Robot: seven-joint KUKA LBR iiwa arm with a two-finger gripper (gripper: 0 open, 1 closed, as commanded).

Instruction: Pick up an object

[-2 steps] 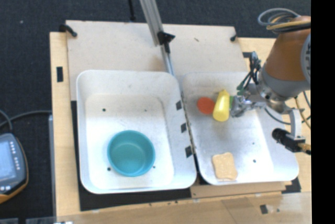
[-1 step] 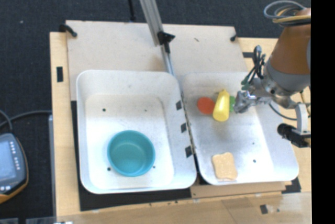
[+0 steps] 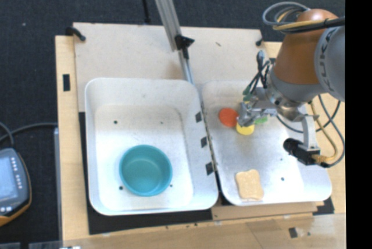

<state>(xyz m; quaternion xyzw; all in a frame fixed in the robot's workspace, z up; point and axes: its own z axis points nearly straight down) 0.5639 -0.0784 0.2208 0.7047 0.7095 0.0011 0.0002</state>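
Right of centre, gripper (image 3: 249, 116) down in the right bin (image 3: 302, 184), touching a yellow ball (image 3: 246, 128) beside an orange ball (image 3: 228, 117). Grip state: cannot tell. Nothing visibly lifted yet; grasp and raise probably left. Lower right, untouched toast (image 3: 249, 185).

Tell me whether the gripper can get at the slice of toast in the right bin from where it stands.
Probably yes. The toast lies flat and alone near the right bin's front edge, nothing on or beside it. The gripper is further back, over the yellow object and orange ball.
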